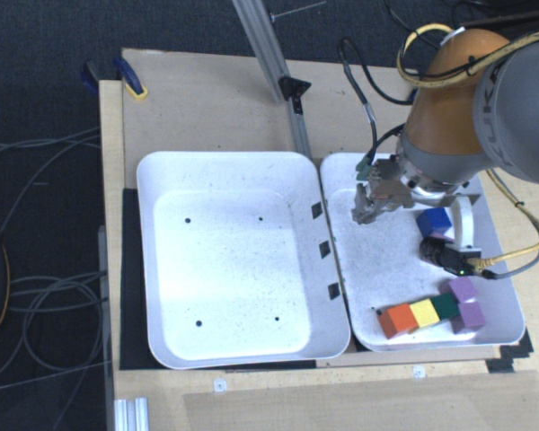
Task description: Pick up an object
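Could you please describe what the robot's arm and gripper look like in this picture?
The arm is bulky and rounded, grey with a broad orange band above the wrist. Black and yellow cables loop around it. The gripper is a small grey metal assembly.

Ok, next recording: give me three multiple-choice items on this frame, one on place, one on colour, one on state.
1. Where does the row of coloured blocks lie?
A. left white bin
B. right white bin, near edge
C. bare bench

2. What colour is the block just below the arm's wrist?
A. blue
B. red
C. white

3. What lies between the two-finger gripper and the bin floor?
A. a purple block
B. a yellow block
C. nothing visible

Answers: 1 B, the row sits along the right bin's near rim. 2 A, it shows blue. 3 C, bare floor shows beneath it.
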`<control>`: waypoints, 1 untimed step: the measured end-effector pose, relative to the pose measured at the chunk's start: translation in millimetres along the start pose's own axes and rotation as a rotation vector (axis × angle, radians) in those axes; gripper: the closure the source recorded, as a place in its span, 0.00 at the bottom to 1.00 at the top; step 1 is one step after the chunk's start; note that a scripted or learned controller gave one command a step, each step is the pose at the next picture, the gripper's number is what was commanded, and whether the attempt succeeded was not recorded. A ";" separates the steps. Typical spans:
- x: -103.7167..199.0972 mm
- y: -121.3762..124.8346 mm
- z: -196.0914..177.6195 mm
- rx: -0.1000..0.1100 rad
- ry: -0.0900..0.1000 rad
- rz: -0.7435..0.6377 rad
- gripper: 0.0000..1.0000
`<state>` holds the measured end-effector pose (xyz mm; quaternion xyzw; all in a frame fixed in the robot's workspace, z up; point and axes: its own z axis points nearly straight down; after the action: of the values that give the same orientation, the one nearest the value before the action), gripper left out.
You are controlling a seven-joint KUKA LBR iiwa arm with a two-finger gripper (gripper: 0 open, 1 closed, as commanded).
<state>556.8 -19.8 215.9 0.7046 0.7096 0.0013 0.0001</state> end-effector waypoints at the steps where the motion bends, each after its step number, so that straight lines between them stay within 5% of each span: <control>1: 57.6 22.9 -13.5 -0.002 0.001 -0.001 1.00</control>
<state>579.3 38.0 229.5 0.7041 0.7101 0.0023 0.0004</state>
